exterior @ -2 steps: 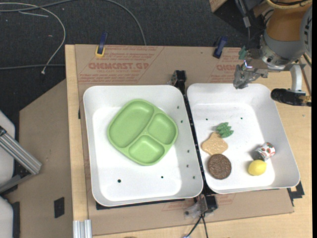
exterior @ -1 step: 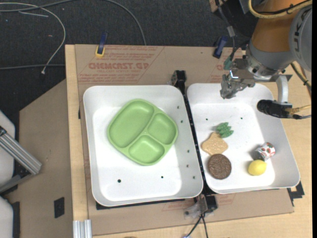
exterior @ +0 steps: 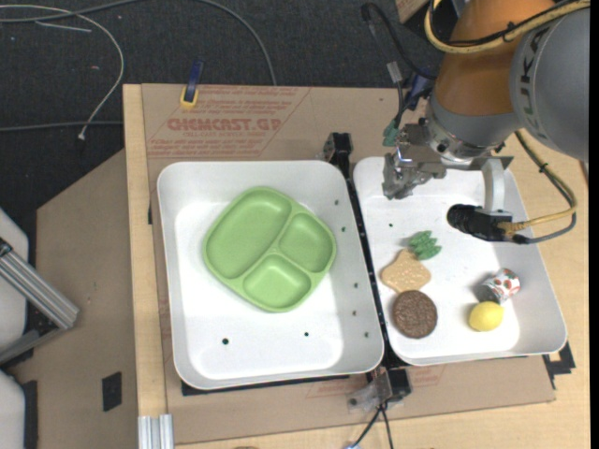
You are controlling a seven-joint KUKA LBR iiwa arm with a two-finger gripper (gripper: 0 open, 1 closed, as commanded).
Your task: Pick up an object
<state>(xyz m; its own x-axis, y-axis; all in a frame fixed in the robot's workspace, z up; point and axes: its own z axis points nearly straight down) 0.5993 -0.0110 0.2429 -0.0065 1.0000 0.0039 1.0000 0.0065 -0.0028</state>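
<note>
The right bin (exterior: 533, 335) holds a small green leafy piece (exterior: 424, 244), a tan cookie-shaped piece (exterior: 405, 273), a dark brown round disc (exterior: 414, 313), a yellow ball (exterior: 485, 316) and a small red-and-white item (exterior: 504, 284). My gripper (exterior: 402, 181) hangs over the far left part of this bin, above and behind the green piece, with nothing seen between its fingers. The grey arm with its orange band (exterior: 487, 54) reaches in from the upper right.
The left bin (exterior: 187, 344) holds a green divided plate (exterior: 270, 248). A black bar (exterior: 357, 251) runs between the two bins. A black cable part (exterior: 477, 221) hangs over the right bin. Cardboard lies under both bins.
</note>
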